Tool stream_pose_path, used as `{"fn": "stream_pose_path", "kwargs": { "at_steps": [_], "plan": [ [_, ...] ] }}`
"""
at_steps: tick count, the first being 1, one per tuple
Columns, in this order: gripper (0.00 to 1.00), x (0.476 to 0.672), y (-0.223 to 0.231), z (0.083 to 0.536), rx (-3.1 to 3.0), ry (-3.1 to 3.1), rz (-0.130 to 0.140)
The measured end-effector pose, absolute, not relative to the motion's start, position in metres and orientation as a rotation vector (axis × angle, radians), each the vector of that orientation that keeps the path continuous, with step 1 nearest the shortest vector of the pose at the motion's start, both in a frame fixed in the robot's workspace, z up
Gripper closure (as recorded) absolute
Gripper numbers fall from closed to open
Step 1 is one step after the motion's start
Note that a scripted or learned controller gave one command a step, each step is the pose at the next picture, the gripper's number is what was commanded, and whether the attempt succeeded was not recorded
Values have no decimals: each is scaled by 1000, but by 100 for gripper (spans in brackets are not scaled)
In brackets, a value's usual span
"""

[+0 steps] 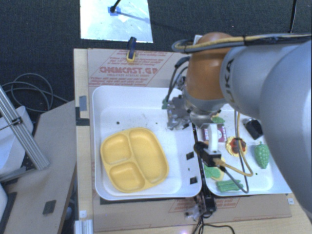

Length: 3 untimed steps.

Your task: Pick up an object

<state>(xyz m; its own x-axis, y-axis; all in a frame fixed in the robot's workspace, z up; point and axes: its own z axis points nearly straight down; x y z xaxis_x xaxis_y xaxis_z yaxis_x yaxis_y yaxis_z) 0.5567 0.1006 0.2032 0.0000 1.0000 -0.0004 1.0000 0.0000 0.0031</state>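
Candidate objects in right bin [273,182], right-centre of frame: green grape-like toy [262,155], green block [228,185], red-yellow item [236,145]. All lying right of and below pincer [178,120], located over left bin [146,101] near the divider. Pincer state: cannot tell. Yellow divided tray [134,158] lower left, long axis diagonal.

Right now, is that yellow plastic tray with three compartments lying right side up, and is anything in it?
Right side up and empty: the yellow three-compartment tray lies flat in the left white bin, its hollows bare.
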Motion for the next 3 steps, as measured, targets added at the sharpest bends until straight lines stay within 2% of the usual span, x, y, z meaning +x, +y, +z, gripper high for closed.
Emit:
{"fn": "stream_pose_path", "kwargs": {
  "at_steps": [1, 2, 3],
  "plan": [
    [100, 556, 63, 244, 2221, 2217, 4],
    [100, 532, 118, 261, 2212, 2231, 5],
    [100, 503, 67, 361, 2218, 2214, 16]
  ]
}}
